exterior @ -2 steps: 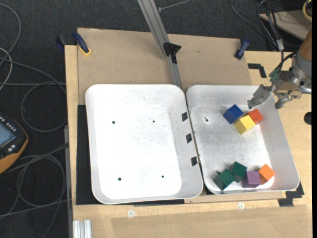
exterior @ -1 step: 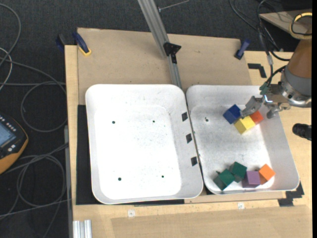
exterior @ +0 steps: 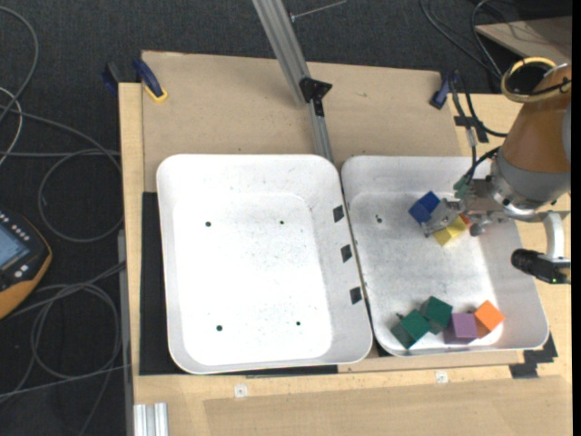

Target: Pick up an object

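The arm reaches in from the right over the right bin [exterior: 381, 189], its jaws [exterior: 451, 222] low in the upper part of that bin. A blue block [exterior: 423, 208] and a yellow block [exterior: 448, 235] sit right against the jaws; whether the jaws are apart or clamped on either block I cannot tell. Two green blocks [exterior: 424, 320], a purple block [exterior: 464, 325] and an orange block [exterior: 488, 315] cluster at the bin's near edge

No readable text, label, brand or number anywhere. The handheld device [exterior: 16, 257] at far left edge has a lit screen, but its content is too small and blurred to read. The blocks, bins and bench carry no visible markings.
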Available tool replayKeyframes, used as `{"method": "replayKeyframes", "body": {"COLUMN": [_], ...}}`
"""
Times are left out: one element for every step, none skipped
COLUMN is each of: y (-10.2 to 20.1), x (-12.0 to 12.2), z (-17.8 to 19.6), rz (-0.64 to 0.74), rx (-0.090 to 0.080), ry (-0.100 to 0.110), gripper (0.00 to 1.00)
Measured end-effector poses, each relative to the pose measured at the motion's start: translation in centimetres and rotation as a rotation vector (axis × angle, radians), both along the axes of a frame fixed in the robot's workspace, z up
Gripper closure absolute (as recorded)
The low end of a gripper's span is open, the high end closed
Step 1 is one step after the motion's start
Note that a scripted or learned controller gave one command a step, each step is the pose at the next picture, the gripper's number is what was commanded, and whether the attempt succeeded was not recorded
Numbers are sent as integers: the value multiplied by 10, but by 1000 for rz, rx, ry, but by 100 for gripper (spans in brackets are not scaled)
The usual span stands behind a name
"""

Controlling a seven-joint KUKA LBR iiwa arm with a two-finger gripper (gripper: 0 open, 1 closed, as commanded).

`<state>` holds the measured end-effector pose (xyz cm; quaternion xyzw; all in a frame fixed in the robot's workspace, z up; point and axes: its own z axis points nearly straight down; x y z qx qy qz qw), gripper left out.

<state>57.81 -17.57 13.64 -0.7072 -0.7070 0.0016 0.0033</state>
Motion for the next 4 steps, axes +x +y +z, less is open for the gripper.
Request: {"method": "replayKeyframes", "body": {"y": [0,-3,-3,49], "x": [3,-1,1,1], "z": [15,78,113,107], "rz": [2,2,2,6], "rx": [-2,-5,-4,0], "ry": [-10,-15,-13,-6], "gripper": [100,100,100,100]}}
